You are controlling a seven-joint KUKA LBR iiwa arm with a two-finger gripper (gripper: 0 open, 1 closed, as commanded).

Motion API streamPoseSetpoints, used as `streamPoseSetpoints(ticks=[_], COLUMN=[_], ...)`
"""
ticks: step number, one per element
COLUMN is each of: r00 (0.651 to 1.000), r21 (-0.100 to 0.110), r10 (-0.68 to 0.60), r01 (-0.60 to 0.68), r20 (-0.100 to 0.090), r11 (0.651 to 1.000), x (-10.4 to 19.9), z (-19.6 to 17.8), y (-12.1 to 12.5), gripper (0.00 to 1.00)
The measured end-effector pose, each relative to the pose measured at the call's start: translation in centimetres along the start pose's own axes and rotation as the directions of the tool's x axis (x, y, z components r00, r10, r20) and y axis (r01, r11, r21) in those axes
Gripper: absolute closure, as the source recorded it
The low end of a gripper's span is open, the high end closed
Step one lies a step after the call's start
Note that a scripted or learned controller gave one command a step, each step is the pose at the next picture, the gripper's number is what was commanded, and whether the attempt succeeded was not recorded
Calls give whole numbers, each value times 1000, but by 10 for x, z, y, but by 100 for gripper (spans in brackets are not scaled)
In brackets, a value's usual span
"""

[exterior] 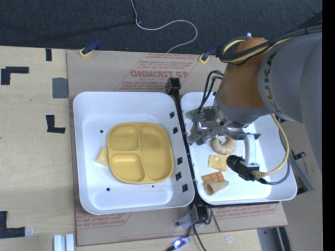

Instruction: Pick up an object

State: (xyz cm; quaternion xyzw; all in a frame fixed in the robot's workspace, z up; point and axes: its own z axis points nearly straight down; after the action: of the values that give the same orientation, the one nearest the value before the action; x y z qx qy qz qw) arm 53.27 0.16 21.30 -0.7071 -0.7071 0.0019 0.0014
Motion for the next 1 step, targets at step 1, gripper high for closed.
streamPoseSetpoints(ticks=[1], r00=[1000], r21=[-2], r10=[-2], r01=[2], r20=[-1], r11=[1000], x=[8], z=[-3], y=[2], gripper=[100])
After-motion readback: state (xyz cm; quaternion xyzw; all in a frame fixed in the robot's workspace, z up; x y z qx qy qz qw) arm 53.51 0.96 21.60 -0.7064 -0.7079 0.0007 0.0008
